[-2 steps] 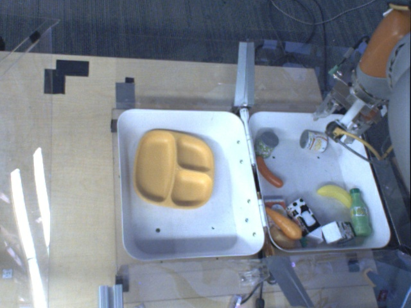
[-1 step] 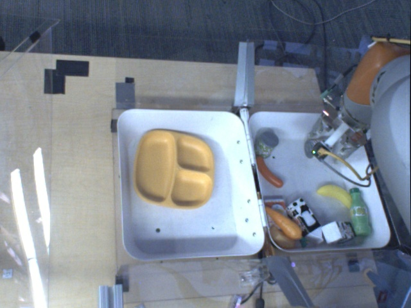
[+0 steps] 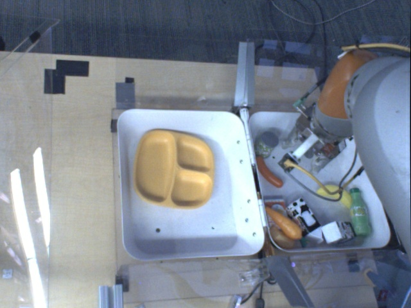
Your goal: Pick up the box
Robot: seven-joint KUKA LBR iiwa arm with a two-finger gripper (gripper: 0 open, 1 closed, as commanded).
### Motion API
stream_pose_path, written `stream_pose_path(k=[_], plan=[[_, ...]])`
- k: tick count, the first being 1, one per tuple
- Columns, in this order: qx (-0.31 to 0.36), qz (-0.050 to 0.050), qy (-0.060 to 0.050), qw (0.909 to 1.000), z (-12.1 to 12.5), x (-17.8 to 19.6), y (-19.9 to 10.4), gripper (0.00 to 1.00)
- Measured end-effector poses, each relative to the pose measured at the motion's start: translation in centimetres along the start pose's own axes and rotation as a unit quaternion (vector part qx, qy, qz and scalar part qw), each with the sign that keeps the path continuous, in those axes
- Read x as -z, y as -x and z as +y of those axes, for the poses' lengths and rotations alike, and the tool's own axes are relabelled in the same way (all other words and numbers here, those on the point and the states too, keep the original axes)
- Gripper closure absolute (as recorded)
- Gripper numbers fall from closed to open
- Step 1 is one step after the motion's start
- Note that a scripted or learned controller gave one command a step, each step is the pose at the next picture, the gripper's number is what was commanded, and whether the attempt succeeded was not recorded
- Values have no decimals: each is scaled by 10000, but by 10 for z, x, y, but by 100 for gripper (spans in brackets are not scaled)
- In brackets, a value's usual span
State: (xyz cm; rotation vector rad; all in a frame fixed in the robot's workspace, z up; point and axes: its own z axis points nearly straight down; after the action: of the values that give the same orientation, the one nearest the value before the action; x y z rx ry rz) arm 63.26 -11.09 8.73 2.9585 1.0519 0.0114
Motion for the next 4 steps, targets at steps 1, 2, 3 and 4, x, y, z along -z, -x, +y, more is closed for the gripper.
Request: stream_pose_path(k=[1,2,3,4], plan=[[164,-28,-16,9999,50,-1,7,0],[225,-8,17,9997,70,267,46,0],[1122,-22,-15,9937,13,139,109,0],[1532,-19,-20,9882,-12,35,62,0]])
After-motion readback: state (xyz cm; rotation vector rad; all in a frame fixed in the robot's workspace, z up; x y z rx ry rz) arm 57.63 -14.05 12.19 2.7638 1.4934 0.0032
